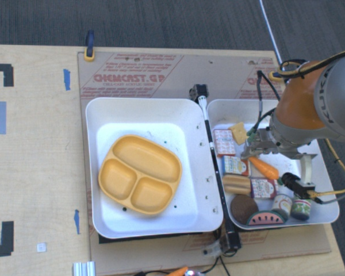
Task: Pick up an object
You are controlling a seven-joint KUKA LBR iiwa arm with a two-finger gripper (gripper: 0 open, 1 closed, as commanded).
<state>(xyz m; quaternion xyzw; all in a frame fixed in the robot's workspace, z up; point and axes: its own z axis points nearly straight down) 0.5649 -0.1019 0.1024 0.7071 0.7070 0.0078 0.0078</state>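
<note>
Camera view has the gripper [257, 149] low beside the carrot [263, 167], jaw state untellable, so a centred, square descent would suit best.

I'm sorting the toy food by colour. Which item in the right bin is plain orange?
The carrot, a slim orange piece lying slantwise mid-bin beside the gripper. The watermelon slice is red and green; the cheese wedge is pale yellow.

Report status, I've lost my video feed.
Gripper low in right bin, grip unconfirmed. Carrot right beside it. Toy food crowded all around.
</note>
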